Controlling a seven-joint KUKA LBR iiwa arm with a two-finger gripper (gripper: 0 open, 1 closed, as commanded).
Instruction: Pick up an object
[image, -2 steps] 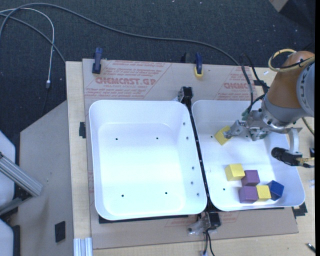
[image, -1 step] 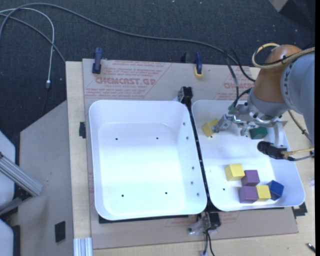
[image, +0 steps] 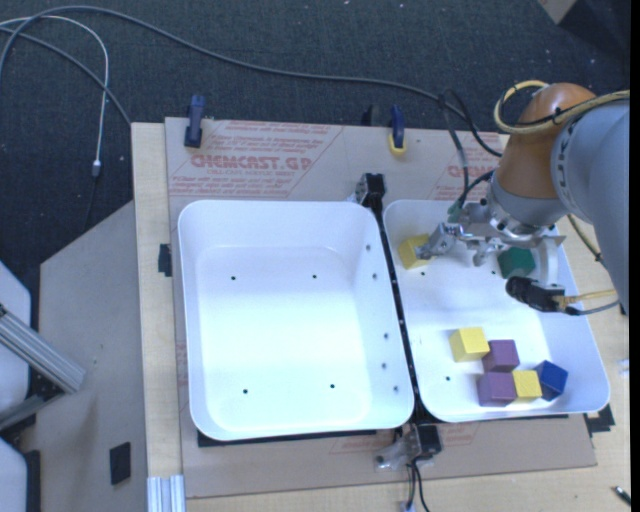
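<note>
You're watching the arm (image: 560, 150) reaching into the right bin (image: 440, 390), its gripper (image: 440, 245) hanging in the bin's upper part, just beside a yellow block (image: 410, 252); whether it's apart or together, I cannot tell. More blocks (image: 505, 368) are sitting lower right. This looks like the approach; next calls for centring over one block.

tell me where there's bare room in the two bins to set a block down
The whole floor of the left white plastic bin is bare. In the right white plastic bin, the free patch is the near-left floor, between the dividing rim and the yellow cube. The near-right corner is crowded with cubes; the arm covers the far end.
</note>
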